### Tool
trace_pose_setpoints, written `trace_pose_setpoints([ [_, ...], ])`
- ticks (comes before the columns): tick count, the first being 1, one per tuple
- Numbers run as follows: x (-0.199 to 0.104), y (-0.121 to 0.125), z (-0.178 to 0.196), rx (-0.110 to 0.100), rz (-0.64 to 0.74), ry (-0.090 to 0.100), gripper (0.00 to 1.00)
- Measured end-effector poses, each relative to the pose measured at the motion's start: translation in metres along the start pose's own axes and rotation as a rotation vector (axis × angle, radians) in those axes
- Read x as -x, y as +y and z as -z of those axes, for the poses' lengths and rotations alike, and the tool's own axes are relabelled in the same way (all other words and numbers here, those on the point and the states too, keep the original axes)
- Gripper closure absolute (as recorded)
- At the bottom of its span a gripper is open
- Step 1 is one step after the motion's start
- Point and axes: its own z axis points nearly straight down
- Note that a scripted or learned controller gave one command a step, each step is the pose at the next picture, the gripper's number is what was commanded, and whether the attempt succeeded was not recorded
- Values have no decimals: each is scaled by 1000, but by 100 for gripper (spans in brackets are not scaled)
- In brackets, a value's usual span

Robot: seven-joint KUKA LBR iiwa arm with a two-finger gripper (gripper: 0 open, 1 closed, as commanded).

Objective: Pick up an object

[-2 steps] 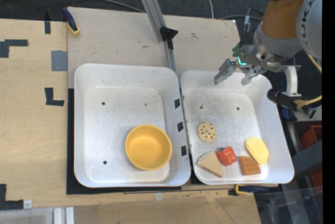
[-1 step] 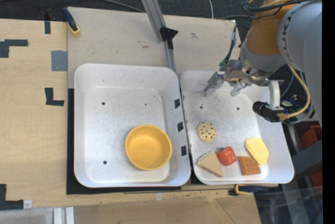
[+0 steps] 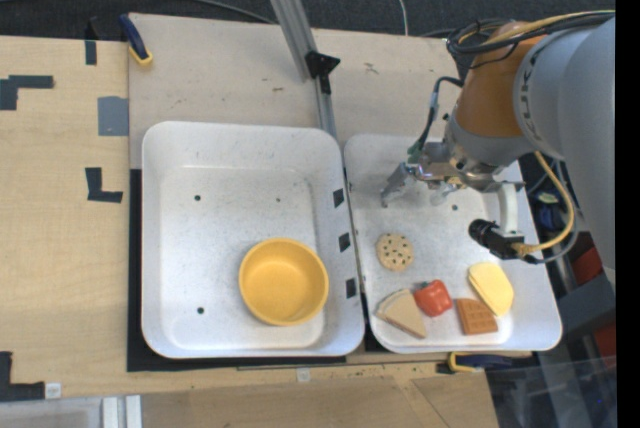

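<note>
Nearest the camera in the right bin (image 3: 520,341) sit the pickable bits: a sandwich wedge (image 3: 402,314), tomato (image 3: 433,298), waffle (image 3: 477,316) and yellow block (image 3: 491,287), with a cookie (image 3: 395,252) just behind. The left bin (image 3: 160,216) has a yellow bowl (image 3: 284,281). Farther back, the gripper (image 3: 400,184) hangs over bare floor holding nothing I can see, looks like the approach stage. Next it needs to come nearer, over something. Can't tell whether it's spread or closed, too small.

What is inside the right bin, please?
The right bin holds a cookie, a sandwich wedge, a tomato, a waffle and a yellow cheese piece. The arm covers the bin's far right part.
</note>
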Motion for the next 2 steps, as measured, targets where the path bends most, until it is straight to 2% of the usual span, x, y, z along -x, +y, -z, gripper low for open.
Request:
trace_pose_setpoints([
  [1,-1,0,-43,6,1,-2,0],
  [2,-1,0,-32,7,2,0,100],
])
